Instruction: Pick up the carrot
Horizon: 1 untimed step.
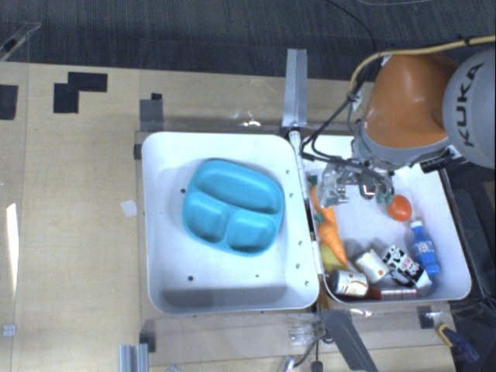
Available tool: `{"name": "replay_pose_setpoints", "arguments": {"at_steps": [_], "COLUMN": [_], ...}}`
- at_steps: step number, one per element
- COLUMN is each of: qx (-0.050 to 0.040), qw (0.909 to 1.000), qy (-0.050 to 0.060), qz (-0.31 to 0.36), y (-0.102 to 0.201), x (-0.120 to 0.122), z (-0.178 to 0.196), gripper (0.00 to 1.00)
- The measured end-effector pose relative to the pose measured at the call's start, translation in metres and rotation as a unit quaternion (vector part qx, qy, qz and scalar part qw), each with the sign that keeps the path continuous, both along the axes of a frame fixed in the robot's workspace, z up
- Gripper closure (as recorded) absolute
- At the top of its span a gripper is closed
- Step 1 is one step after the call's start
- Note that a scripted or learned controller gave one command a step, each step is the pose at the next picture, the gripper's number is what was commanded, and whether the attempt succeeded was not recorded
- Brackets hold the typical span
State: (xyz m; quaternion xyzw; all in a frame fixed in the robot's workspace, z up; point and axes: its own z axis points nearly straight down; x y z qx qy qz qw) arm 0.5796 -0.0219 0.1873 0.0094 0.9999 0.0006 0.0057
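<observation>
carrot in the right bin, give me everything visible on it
The orange, tapered carrot looks like smooth plastic with a green stub at its upper end. It lies flat, lengthwise along the left wall of the right white bin, thin tip pointing at the small white cup. The metal two-finger gripper hangs just above its upper end; contact unclear.

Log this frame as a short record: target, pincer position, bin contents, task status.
target: carrot, lying along the left wall of the right bin
pincer: hovering above the carrot's upper end
left bin: holds a blue divided plate
right bin extras: small orange ball, blue bottle, other small items
status: carrot not lifted
</observation>
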Motion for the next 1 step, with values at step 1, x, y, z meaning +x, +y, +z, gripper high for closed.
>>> {"name": "replay_pose_setpoints", "arguments": {"at_steps": [1], "qx": [0.0007], "qw": [0.9934], "qy": [0.002], "qz": [-0.115], "y": [-0.0213], "x": [-0.053], "z": [0.0271], "gripper": [1.0]}}
